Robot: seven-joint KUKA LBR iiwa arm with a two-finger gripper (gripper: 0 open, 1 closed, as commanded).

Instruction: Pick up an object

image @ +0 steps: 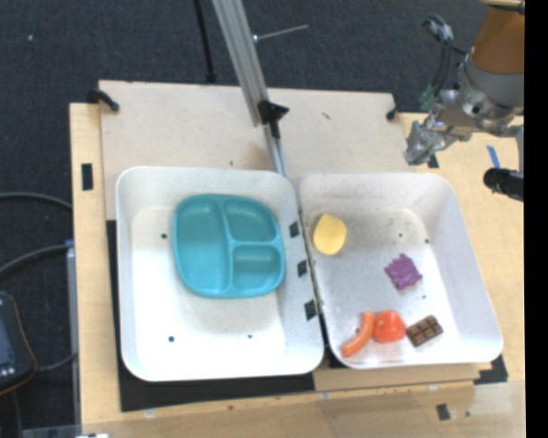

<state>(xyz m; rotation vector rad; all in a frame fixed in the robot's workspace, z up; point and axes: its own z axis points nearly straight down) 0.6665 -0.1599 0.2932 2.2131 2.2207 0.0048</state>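
Four small things lie in the right bin (457,210): a yellow piece (330,234) near its left wall, a purple piece (403,272) mid-bin, an orange piece (376,329) and a brown block (424,330) at the near edge; the left bin (137,272) holds a teal divided plate (228,245); the end effector (424,144) hangs above the bench (183,117) beyond the right bin's far rim, and whether it is wide or narrow I cannot tell; the approach seems the step in hand; next it must come over one piece and descend.

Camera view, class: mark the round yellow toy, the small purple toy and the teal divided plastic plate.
Round yellow toy (330,234), camera view, middle of its top.
Small purple toy (403,272), camera view, its centre.
Teal divided plastic plate (201,240), camera view, floor of its largest compartment.
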